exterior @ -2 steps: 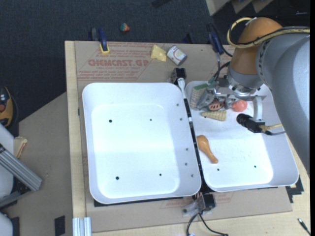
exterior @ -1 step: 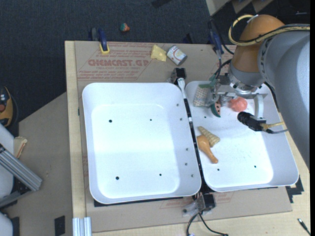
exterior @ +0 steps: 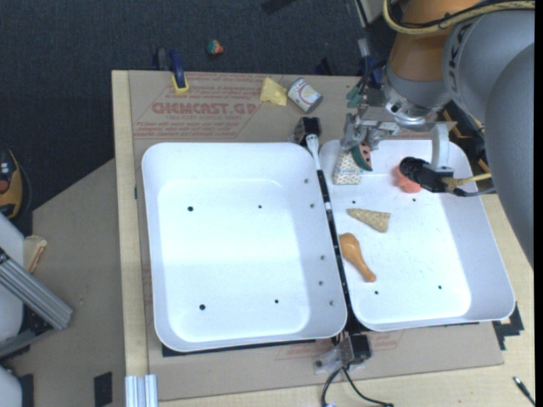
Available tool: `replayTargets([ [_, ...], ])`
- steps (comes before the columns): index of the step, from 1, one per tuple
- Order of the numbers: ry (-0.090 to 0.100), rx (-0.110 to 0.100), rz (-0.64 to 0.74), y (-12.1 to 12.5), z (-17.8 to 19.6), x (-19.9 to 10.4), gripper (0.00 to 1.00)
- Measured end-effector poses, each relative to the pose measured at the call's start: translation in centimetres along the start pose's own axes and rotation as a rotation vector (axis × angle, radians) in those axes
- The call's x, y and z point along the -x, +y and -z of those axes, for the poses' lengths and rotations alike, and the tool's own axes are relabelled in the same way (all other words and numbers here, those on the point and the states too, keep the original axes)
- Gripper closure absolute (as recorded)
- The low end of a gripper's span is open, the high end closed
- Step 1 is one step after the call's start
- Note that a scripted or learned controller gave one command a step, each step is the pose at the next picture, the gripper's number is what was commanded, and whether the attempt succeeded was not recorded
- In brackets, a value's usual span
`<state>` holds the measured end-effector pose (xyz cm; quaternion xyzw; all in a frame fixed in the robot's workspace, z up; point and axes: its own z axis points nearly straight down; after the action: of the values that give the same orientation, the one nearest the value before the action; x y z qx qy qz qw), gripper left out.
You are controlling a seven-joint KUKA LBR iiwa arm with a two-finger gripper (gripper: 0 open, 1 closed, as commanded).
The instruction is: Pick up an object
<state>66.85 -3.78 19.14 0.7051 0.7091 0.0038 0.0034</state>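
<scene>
Camera view: the gripper [exterior: 361,149] hangs over the far left corner of the right bin [exterior: 458,295], with the grey arm and its orange band reaching in from the right. Whether the gripper is open or closed cannot be told from this angle, and no object is seen to be held.

Contents of the right bin:
- A pale speckled block [exterior: 348,171] lies just below the gripper, close to the bin's left wall. Whether the two touch cannot be told.
- A red object [exterior: 408,178] lies near the far wall, to the right of the gripper and partly hidden.
- A tan wedge [exterior: 370,219] lies flat toward the middle of the bin, nearer the camera than the block.
- An orange drumstick-shaped object [exterior: 357,256] lies just beside the left wall, nearer still and apart from the wedge.

The left bin [exterior: 170,227] adjoins the right bin along their shared edge.

On the brown board [exterior: 204,108] beyond the bins lie a yellow piece [exterior: 273,91] and a small grey-and-white box [exterior: 305,95], near each other. A blue and yellow clamp [exterior: 178,75] grips the board's far edge.
</scene>
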Motion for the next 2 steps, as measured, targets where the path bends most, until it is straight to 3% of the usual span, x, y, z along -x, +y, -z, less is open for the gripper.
replayTargets([
  [1, 0.0, -0.005, 0.0, -0.5, 2.3, -6.5, 1.0],
  [2, 0.003, -0.008, 0.004, -0.3, 1.0, -15.6, 1.0],
])
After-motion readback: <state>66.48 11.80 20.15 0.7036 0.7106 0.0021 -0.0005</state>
